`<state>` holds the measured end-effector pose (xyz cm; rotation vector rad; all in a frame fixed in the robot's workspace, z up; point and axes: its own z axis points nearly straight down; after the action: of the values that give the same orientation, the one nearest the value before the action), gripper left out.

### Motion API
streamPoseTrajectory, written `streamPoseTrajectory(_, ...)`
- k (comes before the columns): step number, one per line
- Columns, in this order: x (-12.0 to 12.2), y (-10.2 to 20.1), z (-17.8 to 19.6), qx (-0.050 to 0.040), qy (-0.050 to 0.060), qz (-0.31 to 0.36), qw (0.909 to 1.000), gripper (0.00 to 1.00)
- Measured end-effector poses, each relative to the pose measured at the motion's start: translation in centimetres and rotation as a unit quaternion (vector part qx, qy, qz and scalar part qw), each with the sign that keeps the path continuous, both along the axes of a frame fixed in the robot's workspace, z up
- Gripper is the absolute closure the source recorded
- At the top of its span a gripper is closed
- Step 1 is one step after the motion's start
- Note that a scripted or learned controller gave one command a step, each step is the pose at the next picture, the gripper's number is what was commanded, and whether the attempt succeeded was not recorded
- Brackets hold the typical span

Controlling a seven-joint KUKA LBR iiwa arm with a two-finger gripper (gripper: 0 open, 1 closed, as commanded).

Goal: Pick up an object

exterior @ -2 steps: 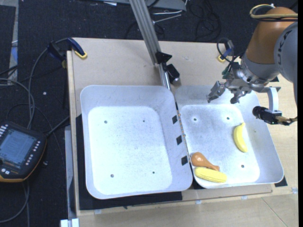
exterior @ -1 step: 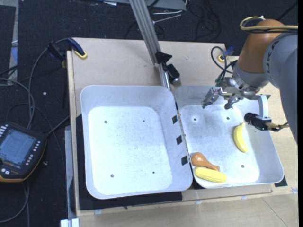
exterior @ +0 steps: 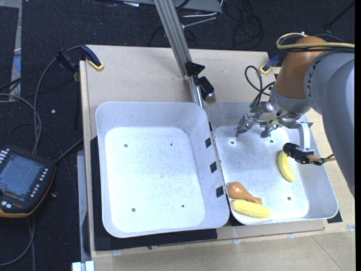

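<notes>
Objects: two bananas (exterior: 286, 166), one orange piece (exterior: 242, 191).

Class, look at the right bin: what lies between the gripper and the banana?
In the camera view, bare white bin floor separates the gripper from the banana; nothing else sits on that stretch.

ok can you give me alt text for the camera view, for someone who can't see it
A grey robot arm with an orange band reaches in from the right, its gripper over the back of the right white bin, holding nothing. That bin holds a banana, a yellow corn cob and an orange piece touching the cob. The left white bin sits beside it.
</notes>
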<state>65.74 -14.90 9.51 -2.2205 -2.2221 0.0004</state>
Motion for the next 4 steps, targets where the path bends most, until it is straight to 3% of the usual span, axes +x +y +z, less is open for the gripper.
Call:
streamPoseTrajectory(1, 0.0, 0.0, 1.0, -0.0001, 0.000, 0.000, 1.0000, 1.00)
streamPoseTrajectory(3, -0.8, -0.7, 13.0, -0.0002, -0.001, 0.000, 1.0000, 1.00)
streamPoseTrajectory(4, -0.7, -0.7, 16.1, -0.0001, -0.001, 0.000, 1.0000, 1.00)
